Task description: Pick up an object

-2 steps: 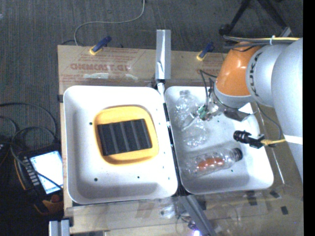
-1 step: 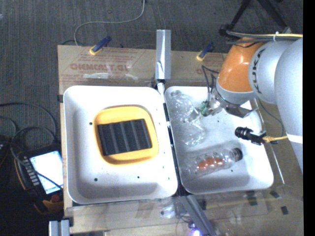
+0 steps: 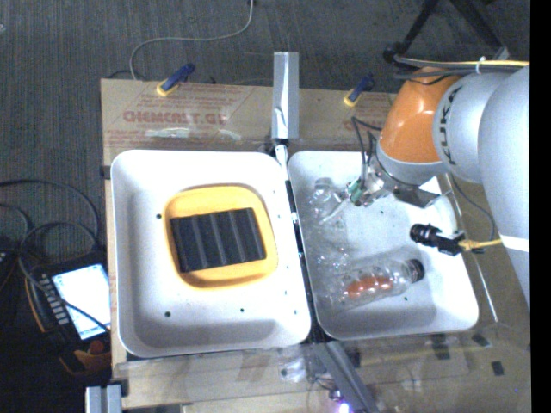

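Note:
The right bin [image 3: 448, 312] holds a clear plastic bottle [image 3: 374, 284] lying on its side near the front, with orange inside and a black cap pointing right. A crumpled clear bottle [image 3: 325, 200] lies at the bin's back left, and more clear plastic [image 3: 331, 255] lies just in front of it. My gripper [image 3: 358, 188] hangs low over the back of this bin, its tip right beside the crumpled bottle's right edge. Nothing shows between the fingers. A yellow block with a black ribbed top [image 3: 220, 236] lies in the middle of the left bin [image 3: 138, 317].
A grey upright post [image 3: 285, 97] stands behind the wall between the bins. Two blue-and-yellow clamps [image 3: 175, 78] [image 3: 359, 89] hold the cardboard sheet behind them. A black cable plug [image 3: 430, 236] hangs over the right bin's right side. A lit tablet [image 3: 79, 295] lies on the floor at left.

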